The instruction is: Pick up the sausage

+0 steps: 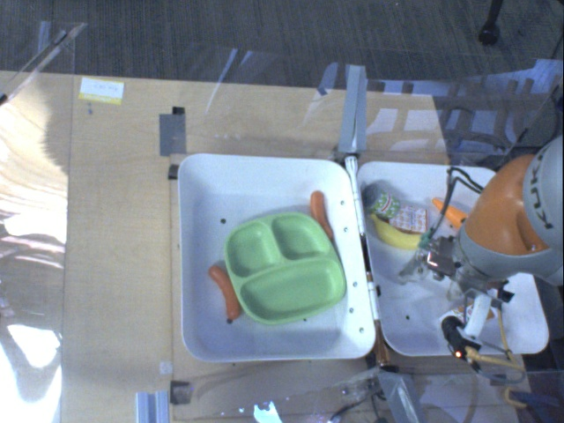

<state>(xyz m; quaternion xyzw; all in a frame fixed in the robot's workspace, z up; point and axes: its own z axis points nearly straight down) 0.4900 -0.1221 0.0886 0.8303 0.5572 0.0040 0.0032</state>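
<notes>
Two orange-red sausages lie in the left bin [198,236]. One sausage [320,212] rests along the upper right edge of the green divided plate [284,268]. The other sausage [226,291] lies at the plate's lower left edge, partly tucked under it. My gripper [423,261] hangs over the right bin [520,324], just below the banana and well apart from both sausages. Nothing shows in its grasp.
The right bin holds a yellow banana [394,233], a small green-and-white packet [388,206] and an orange piece [448,211] near the arm. The bins' shared wall [361,254] runs between the gripper and the sausages.
</notes>
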